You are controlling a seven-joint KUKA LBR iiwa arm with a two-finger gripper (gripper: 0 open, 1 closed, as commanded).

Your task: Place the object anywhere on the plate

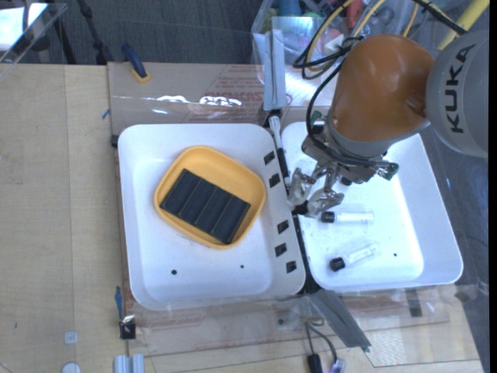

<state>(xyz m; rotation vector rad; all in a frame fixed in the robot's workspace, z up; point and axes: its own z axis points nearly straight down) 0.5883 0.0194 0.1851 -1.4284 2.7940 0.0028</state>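
Note:
A yellow square plate (177, 179) lies tilted in the left white bin (147, 270), with a black ridged slab (206, 203) resting on it. In the right bin (419, 231) lie two clear tubes with black caps, one (348, 217) just below the gripper and one (354, 254) nearer the front. My gripper (314, 193) hangs low over the left part of the right bin, close to the divider. It stands open, nothing shows between its fingers, and its tips sit just left of the upper tube.
The raised divider with black marks (281, 208) runs between the bins, right beside the gripper. The arm's orange wrist (380, 92) covers the back of the right bin. Cluttered plastic containers (311, 6) stand behind the bench.

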